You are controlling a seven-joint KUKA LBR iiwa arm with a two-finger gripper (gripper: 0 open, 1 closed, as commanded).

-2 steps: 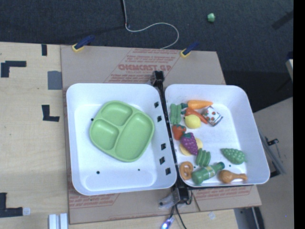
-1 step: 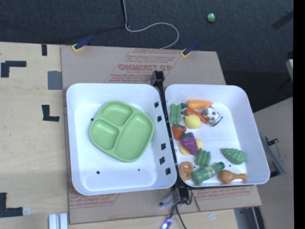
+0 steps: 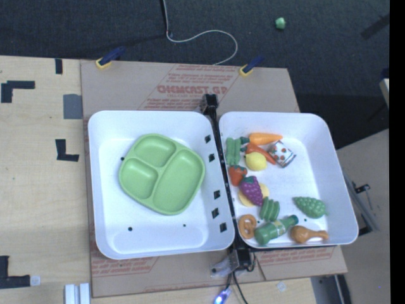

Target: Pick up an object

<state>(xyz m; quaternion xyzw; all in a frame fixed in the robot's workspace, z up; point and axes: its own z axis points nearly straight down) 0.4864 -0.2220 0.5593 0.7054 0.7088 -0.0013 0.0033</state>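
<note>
The right bin holds several toy foods. At its back lie an orange carrot, a yellow lemon, green pea pods and a small red and white box. A purple grape bunch rests near the middle. Toward the front sit a green bottle, a pretzel, a chicken drumstick and a bumpy green piece.
The left bin holds a green divided plate. Both bins sit on a cardboard sheet held by clamps. A white cable loops across the dark floor behind, and a small green ball lies there.
</note>
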